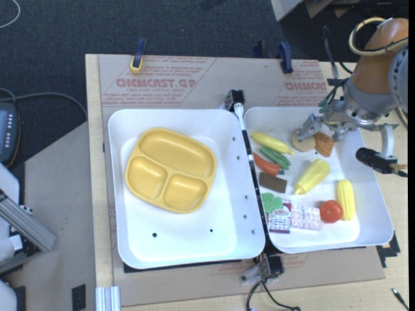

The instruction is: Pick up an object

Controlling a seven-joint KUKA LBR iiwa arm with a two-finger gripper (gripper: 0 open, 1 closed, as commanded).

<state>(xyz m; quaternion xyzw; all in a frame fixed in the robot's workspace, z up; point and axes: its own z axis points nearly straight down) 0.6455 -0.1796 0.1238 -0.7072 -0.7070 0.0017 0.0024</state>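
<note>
The right bin holds several toy foods. Among them are a yellow pepper, a green bean, a red chili, a brown bar, a yellow bottle, a corn cob and a tomato. A tan round cookie and an orange-brown piece lie at the bin's far side. My gripper hangs low right over those two, its grey body partly covering them. Nothing is visibly lifted.
The left bin carries a yellow compartment plate. A green piece and small pink and white boxes sit at the right bin's near edge. A black divider rail runs between the bins. Cables trail near the arm.
</note>
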